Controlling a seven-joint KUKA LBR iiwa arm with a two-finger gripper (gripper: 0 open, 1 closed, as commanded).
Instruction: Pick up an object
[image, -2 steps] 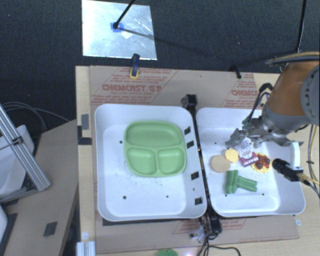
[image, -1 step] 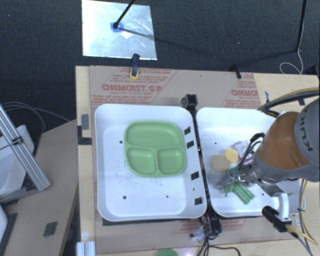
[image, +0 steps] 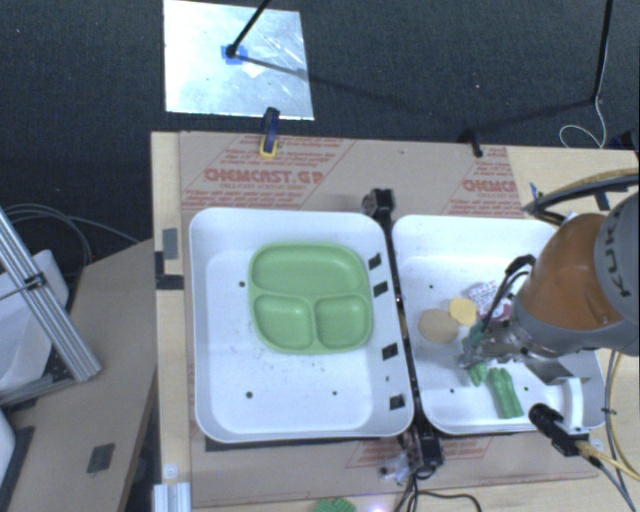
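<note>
I see a green three-compartment plastic tray in my left white bin, brown cardboard sheet underneath.

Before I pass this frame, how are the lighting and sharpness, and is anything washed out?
Camera view: soft throughout, fine detail smeared; the white bins run bright, near washed out at the rims; the foil sheet glares; the green plate reads clearly; the small objects by the gripper blur together, and the arm shades that corner.

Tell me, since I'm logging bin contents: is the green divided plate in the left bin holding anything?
Empty. The green divided plate lies flat in the left bin, and all three of its compartments show bare green.
</note>
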